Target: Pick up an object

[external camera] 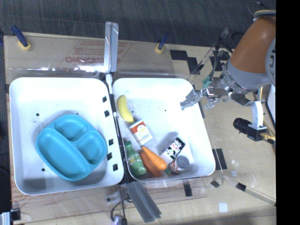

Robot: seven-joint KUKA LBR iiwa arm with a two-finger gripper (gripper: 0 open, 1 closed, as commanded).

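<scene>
the gripper (190, 101) hangs over the right rim of the right bin (157, 89), at its upper right part. its grey metal fingers (187, 102) point to the left, and nothing is between them; whether they are spread or pressed together, i cannot tell from this slant. behind them the wrist is a tangle of thin cables and small metal parts, and then comes the round orange band of the arm (251, 50).

the objects lie in the same bin, all well apart from the fingers, lower and more to the left. the nearest is a small black and white carton (173, 149), with a cow-like pattern, tilted. just beside it, in the lower right corner, is a grey round can (180, 163). an orange carrot (153, 159), smooth and tapered, lies diagonally and touches a green bottle (134, 161) on its left. above them is a small box (141, 132), white with red, and higher a yellow banana (124, 108), curved, close to the left wall.

both bins are shallow, white and smooth, with rounded corners. the left bin (28, 97) holds a blue plastic tray (70, 146) with three compartments, glossy and oval, lying at a slant.

the bench (243, 168) under them is pale wood with black tape marks.
</scene>
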